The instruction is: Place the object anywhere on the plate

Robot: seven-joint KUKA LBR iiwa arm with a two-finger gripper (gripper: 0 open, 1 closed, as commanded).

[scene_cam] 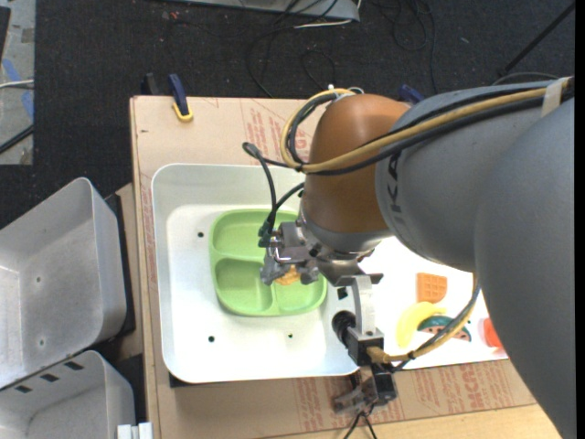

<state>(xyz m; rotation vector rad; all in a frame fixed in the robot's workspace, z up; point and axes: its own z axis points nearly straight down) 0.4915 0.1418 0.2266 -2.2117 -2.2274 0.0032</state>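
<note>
Hovering low over the green sectioned plastic plate (245, 273), the hand (285, 271) sits at the end of the grey arm with an orange band (352, 167). A small orange object (291, 278) shows right at the fingertips, just above the plate's near compartment. The fingers appear pressed onto it, though the wrist hides most of the contact, so the hold looks likely rather than certain. Judging by its size, the object is light, probably a stiff plastic toy piece, smooth enough to slip; a pinch across its narrow middle seems the safest hold. The plate lies beneath the hand inside the shallow white bin (183, 318) on the desk (160, 131).
</note>
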